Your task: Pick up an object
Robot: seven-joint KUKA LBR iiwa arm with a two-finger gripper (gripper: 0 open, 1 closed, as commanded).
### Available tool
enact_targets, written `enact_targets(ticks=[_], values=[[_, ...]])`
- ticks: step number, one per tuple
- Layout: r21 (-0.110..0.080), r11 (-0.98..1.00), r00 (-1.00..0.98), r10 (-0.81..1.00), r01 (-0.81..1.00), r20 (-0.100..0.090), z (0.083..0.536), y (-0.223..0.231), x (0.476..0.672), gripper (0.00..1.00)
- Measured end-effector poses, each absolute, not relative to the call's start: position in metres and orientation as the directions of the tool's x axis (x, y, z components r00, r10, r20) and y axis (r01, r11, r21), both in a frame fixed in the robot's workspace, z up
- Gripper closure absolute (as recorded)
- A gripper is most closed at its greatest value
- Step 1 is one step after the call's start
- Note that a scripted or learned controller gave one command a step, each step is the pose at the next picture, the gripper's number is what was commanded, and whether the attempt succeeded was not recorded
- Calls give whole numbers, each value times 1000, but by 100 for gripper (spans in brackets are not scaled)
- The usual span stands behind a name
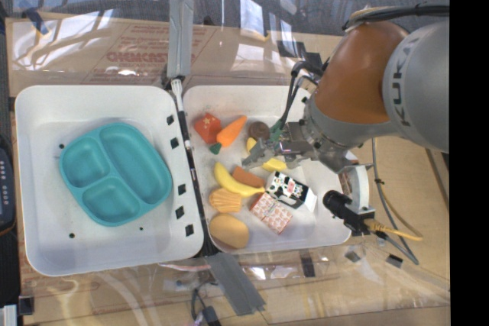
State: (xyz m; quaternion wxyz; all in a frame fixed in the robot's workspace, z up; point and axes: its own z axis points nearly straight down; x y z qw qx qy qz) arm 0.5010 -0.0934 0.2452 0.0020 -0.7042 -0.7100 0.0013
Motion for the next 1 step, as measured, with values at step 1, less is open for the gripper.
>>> enact_targets(ticks=[1], values=[[-11,9,-9,1000,1000,0,175,-121,568,0]])
